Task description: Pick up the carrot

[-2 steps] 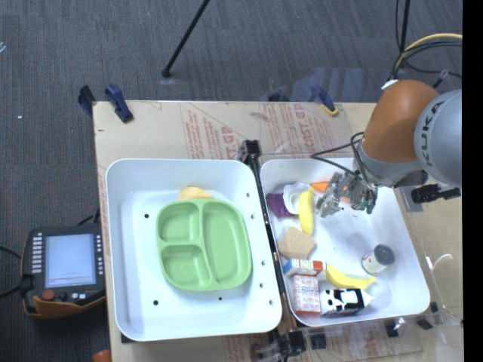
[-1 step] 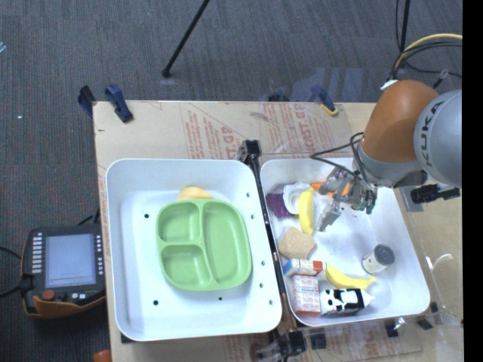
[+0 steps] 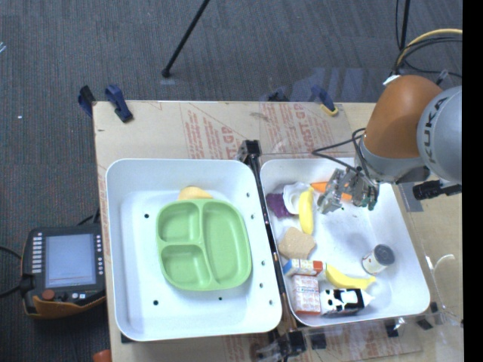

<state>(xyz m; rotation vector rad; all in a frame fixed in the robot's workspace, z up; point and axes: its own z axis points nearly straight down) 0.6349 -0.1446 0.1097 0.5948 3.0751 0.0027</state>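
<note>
Carrot (image 3: 330, 189) mostly hidden: just an orange sliver poking out at 9 o'clock of the gripper (image 3: 337, 195), other end lost behind the fingers; shape hard to read. It sits at the top of the right bin (image 3: 404, 236), touching or just beside the gripper. Jaw state: can't tell, fingers blur into clutter. Yellow thing (image 3: 195, 193) half hidden behind tray (image 3: 204, 245) at its 12 o'clock, ID unclear. Arm (image 3: 411, 130) cut off at the right edge. Counts: 2 bins, 1 green 3-compartment tray in left bin (image 3: 124, 277), 2 bananas (image 3: 306, 211) (image 3: 349, 279), 1 bread slice (image 3: 296, 243), 1 purple item (image 3: 278, 204), 1 small can (image 3: 376, 259), 1 red box (image 3: 305, 292), 1 cow-print carton (image 3: 343, 299). Pendant (image 3: 66, 266) at bench's 9 o'clock.
</note>
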